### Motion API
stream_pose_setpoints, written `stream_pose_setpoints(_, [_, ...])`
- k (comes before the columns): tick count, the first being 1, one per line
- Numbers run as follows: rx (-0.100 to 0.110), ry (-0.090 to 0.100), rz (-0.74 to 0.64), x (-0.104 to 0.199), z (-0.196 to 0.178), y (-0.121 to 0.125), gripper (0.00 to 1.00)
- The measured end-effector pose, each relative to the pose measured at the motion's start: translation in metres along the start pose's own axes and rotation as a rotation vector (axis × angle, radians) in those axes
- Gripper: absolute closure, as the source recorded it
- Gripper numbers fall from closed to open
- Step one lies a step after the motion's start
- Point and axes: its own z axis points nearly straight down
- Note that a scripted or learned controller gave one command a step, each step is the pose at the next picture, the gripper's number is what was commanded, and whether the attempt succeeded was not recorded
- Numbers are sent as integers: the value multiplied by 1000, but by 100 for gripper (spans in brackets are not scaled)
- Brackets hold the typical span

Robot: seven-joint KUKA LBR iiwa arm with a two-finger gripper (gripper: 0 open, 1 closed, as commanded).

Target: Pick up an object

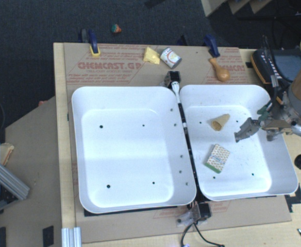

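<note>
Outside the bins, on the brown board along the upper edge of the bench, lie a yellow wedge-shaped piece (151, 56), a small white carton (170, 57) just beside it, and a tan pear-shaped object (220, 70) further right. Two blue clamps (93, 42) grip the board's top edge. A small black fitting (173, 78) sits at the top of the seam between the bins. None of these stands between the gripper and the bin contents.

The gripper (247, 129) is over the right part of the right bin (279, 181), entering from the frame's right edge. One dark finger (243, 133) projects leftward; whether the fingers are parted or closed cannot be told. Nothing is seen between them.

The right bin holds two objects. A tan cone-shaped piece (219, 122) lies in its upper middle, near the gripper and to its left, apart from it. A small green-and-white speckled box (217, 158) lies below it, toward the bin's centre, tilted, well clear of the walls and apart from the cone. Open floor surrounds both objects on all sides.

The left bin (83, 153) adjoins the right bin along a dark central seam.
</note>
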Motion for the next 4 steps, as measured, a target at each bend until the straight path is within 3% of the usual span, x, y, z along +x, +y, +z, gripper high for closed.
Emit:
stream_pose_setpoints(1, [-14, -2, -4, 23, -107, -6, 0])
stream_pose_setpoints(2, [-5, -2, -1, 22, -112, -6, 100])
stream_pose_setpoints(3, [-17, -3, -5, 47, -220, 57, 100])
stream_pose_setpoints(4, [11, 2, -6, 99, -124, 76, 100])
